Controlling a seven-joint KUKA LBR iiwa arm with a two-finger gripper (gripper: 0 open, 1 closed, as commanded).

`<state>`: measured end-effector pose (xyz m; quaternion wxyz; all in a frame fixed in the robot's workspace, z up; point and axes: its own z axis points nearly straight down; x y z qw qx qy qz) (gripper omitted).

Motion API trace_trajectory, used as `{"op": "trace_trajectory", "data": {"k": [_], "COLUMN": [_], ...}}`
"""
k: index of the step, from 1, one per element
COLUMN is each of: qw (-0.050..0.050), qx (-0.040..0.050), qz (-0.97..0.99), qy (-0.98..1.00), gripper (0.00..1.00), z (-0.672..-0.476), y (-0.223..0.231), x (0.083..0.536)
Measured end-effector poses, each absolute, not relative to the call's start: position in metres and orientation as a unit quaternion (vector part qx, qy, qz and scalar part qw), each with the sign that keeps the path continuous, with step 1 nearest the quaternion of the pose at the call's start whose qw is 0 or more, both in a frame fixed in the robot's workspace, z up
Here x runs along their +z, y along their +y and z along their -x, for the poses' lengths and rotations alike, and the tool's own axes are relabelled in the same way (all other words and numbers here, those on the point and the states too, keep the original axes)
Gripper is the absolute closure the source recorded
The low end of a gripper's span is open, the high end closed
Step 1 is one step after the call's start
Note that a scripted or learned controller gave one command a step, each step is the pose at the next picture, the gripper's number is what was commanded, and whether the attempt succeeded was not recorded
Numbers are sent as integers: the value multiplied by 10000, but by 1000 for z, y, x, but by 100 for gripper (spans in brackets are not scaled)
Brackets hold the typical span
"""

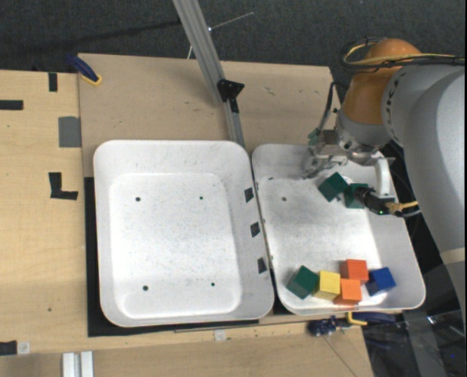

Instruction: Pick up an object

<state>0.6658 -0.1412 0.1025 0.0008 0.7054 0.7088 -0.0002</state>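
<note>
Grey arm with orange band [374, 85] reaches in from the right, wrist over the far end of the right-hand shallow white bin [296, 210]. End effector [325, 163] points down near that bin's far rim; finger opening cannot be told from this angle. Dark green block [333, 185] sits just below the end effector, tilted; contact unclear. Near rim of the same bin: a cluster of small cubes, touching or nearly so — green [302, 282], yellow [329, 282], two orange [352, 280], blue [381, 280]. Left-hand white bin [107, 210] adjoins on the wooden counter [29, 210].
</note>
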Motion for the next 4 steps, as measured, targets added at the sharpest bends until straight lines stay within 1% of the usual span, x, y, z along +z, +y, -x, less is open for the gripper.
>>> {"op": "trace_trajectory", "data": {"k": [1,2,3,4], "qw": [16,20,-3,-17], "qx": [15,15,9,2], "qz": [-7062,-7065,-7052,-7045], "qy": [7080,7078,7090,7097], "gripper": [100,100,100,100], "z": [-673,-674,-650,-628], "y": [-132,-132,-81,-22], "x": [153,207,222,227]}}
